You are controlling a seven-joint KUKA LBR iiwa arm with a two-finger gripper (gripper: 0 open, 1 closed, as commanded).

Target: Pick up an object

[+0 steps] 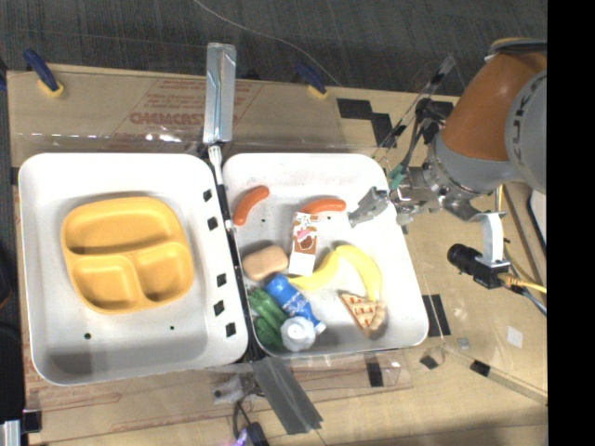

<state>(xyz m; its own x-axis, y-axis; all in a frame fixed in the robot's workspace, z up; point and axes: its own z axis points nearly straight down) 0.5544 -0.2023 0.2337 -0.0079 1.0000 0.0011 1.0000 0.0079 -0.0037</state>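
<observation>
The right bin (pixel 400 249) holds two orange-red sausages (pixel 249 203) (pixel 324 206), a small white and red carton (pixel 303 242), a yellow banana (pixel 349 266), a tan bread roll (pixel 264 261), a blue bottle (pixel 290 308) lying on its side, a green item (pixel 264 316) and a waffle-patterned slice (pixel 364 312). My gripper (pixel 369 206) hangs over the bin's upper right part, just right of the right-hand sausage and above the banana. Nothing shows between its tips.
The left bin (pixel 37 277) carries a yellow divided tray (pixel 125 252). A metal bar (pixel 219 91) stands at the back between the bins. The arm's grey and orange body (pixel 488 119) fills the space right of the right bin.
</observation>
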